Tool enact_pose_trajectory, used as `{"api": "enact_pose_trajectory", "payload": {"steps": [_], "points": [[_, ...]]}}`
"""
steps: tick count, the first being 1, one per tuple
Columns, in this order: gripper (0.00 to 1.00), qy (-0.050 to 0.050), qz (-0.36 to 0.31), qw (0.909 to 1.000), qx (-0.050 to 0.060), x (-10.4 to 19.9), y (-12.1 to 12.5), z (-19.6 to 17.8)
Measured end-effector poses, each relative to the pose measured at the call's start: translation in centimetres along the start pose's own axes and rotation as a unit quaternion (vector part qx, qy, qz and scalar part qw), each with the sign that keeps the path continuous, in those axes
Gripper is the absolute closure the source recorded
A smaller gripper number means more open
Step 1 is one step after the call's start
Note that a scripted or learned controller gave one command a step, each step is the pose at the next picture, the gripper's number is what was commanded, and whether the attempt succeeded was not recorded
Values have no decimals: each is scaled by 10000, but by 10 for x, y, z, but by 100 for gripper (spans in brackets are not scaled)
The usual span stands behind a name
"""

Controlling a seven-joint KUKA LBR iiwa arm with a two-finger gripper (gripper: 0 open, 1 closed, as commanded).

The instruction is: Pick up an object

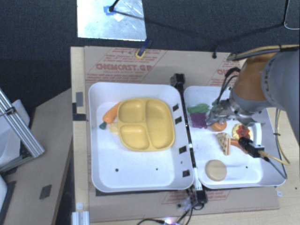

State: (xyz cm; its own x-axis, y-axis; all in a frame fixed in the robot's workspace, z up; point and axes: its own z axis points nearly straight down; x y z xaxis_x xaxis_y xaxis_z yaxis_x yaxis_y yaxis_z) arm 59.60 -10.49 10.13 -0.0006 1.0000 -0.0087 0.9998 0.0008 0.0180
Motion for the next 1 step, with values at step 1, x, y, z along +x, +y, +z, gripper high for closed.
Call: {"api": "enact_pose_trajectory", "payload": {"steps": [1], "points": [[100, 37, 1, 10000, 59, -10, 4, -51]]}}
